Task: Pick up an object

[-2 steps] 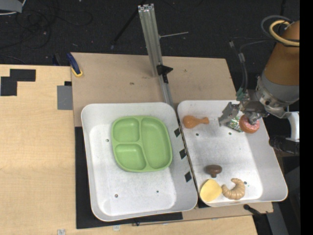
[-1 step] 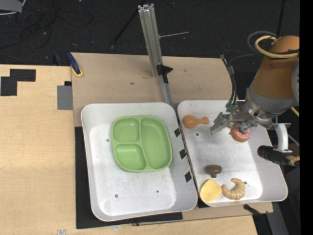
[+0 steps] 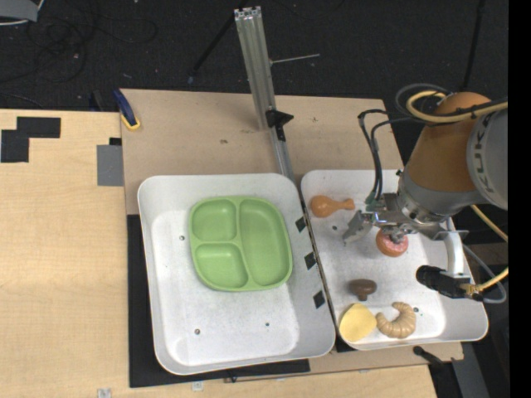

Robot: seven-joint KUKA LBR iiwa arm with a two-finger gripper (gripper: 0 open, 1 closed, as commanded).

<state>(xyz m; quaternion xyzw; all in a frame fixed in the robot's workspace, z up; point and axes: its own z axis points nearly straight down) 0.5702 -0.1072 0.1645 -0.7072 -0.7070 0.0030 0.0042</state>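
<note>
Left bin: white and shallow, holding a green divided plate with three compartments.
Right bin: white, touching the left bin's edge.
Objects in right bin: an orange drumstick-shaped toy at the top left; a small brown piece lower; a yellow piece and a tan croissant near the front edge.
Claw: directly over a pinkish-red round object; fingers' state cannot be told.
</note>
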